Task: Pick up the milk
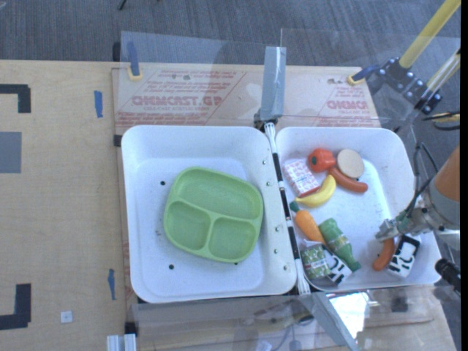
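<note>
The milk [404,255], a small white carton with black cow patches, lies tipped in the right bin [395,146], close to that bin's right wall and near its front right corner. A reddish-orange sausage [383,254] lies touching the carton's left side. The gripper [398,225] hangs just above and slightly behind both, at the end of the arm [446,189] that comes in from the right; whether its fingers are spread or pressed together cannot be told from this slant, and nothing shows between them.

The step in hand looks like the final descent onto the carton. To do it well, the gripper should shift a little toward the front right corner so it centres on the carton rather than on the seam between carton and sausage, and the fingers should line up across the carton's narrow faces. The bin wall leaves little room on the right, so a straight drop is safer than a sideways sweep.

The other bin [139,152] holds 1 green divided plate [212,214], well apart. A second cow-patterned carton [324,263] lies at the right bin's front left, beside a green bottle [338,243] and a carrot [308,225].
</note>
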Motion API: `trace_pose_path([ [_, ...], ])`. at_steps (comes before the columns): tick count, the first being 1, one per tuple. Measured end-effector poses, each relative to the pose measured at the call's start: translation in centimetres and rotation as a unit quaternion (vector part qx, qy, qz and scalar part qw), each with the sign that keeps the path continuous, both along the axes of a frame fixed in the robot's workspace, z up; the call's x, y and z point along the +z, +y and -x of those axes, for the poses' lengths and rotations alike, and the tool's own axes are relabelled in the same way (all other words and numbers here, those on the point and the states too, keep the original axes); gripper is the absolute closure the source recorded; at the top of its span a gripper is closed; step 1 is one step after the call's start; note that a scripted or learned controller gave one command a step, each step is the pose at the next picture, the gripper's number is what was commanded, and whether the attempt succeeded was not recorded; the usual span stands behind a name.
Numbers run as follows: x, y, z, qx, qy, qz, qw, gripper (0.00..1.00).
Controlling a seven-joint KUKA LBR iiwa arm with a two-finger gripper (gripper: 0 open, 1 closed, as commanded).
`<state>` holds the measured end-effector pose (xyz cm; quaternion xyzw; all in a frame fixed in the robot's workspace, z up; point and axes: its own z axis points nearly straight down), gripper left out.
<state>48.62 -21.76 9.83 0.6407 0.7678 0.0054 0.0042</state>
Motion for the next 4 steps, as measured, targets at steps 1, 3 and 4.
trace_pose_path([
  [1, -0.1, 0.3, 0.0, 0.002, 0.002, -0.0028, 1.0, 0.0],
  [3, 9.5, 5.3, -2.2, -0.03, 0.007, 0.0012, 0.9995, 1.0],
  [4, 9.5, 5.3, -2.2, -0.03, 0.007, 0.0014, 0.9995, 0.0],
])
